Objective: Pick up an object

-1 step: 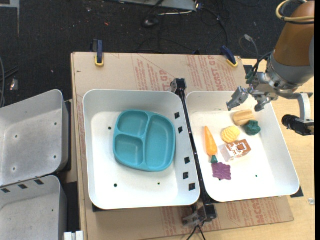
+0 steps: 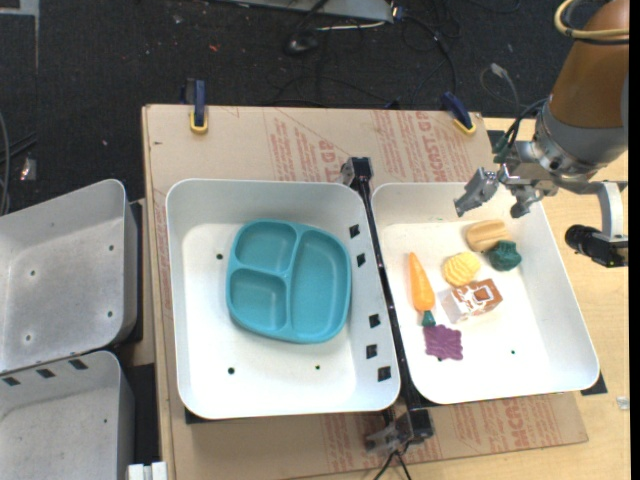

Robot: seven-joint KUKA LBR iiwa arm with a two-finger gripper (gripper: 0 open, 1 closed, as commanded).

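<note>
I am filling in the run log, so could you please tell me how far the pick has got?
Done: the gripper is over the right bin's far edge, fingers spread. In hand: nothing; it hangs just above the tan bread piece. Left: descend, close on and lift an item; the carrot and other toys lie untouched.

White bins: two are seen, a left bin (image 2: 190,298) and a right bin (image 2: 560,338).
Blue plate (image 2: 290,280): one is counted.
Carrot (image 2: 420,282): one.
Bread roll (image 2: 486,235): one.
Yellow shell-shaped toy (image 2: 461,268): one.
Green toy (image 2: 504,256): one.
Little box (image 2: 473,299): one.
Purple toy (image 2: 443,342): one.
Toys in all: six are counted.
</note>
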